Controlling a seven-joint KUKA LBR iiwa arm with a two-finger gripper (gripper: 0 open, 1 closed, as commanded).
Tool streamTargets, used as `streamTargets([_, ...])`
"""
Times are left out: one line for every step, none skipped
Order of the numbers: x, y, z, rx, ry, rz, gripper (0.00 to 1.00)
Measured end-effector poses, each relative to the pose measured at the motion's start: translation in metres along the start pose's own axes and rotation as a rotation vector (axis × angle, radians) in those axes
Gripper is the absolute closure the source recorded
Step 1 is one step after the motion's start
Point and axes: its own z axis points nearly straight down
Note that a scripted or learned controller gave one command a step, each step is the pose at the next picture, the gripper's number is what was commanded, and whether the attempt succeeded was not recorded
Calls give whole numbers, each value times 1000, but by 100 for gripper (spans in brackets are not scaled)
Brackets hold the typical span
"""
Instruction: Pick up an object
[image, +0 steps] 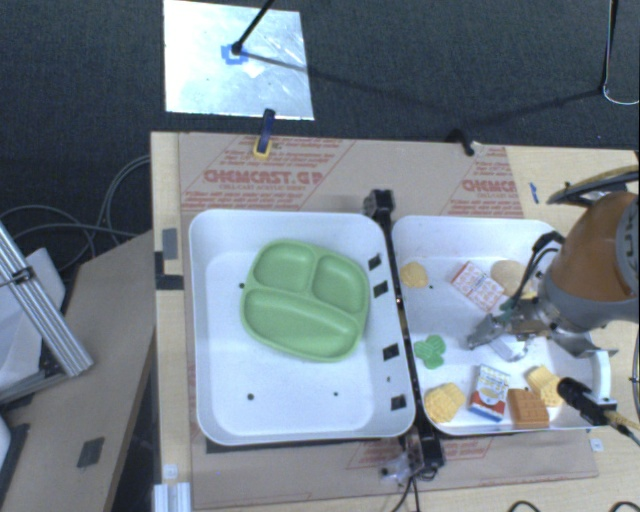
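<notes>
My gripper (492, 335) hangs low over the middle of the right bin (450, 232), reaching in from the right. Around it lie several small items. A red and white packet (478, 285) and a tan round piece (507, 272) sit just behind it. A green piece (430, 350) lies to its left. In front are a red, white and blue box (490, 390), a brown block (527, 407), a yellow round waffle (444, 402) and a small yellow piece (543, 380). A yellow cookie (413, 273) rests at the bin's back left. Nothing visibly sits in the gripper.
The left bin (215, 330) holds a green divided plate (305, 300). A black divider (392, 300) with clips runs between the bins. The arm's orange band (600, 250) rises over the right bin's right edge. Cardboard lies under both bins.
</notes>
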Motion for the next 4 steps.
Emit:
streamTargets([-1,2,-13,-7,-3,0,100])
streamTargets([-3,3,-77,-7,-3,-3,100])
streamTargets([-5,5,-142,-9,-3,-4,100])
streamTargets([-5,6,-141,-4,-2,-4,100])
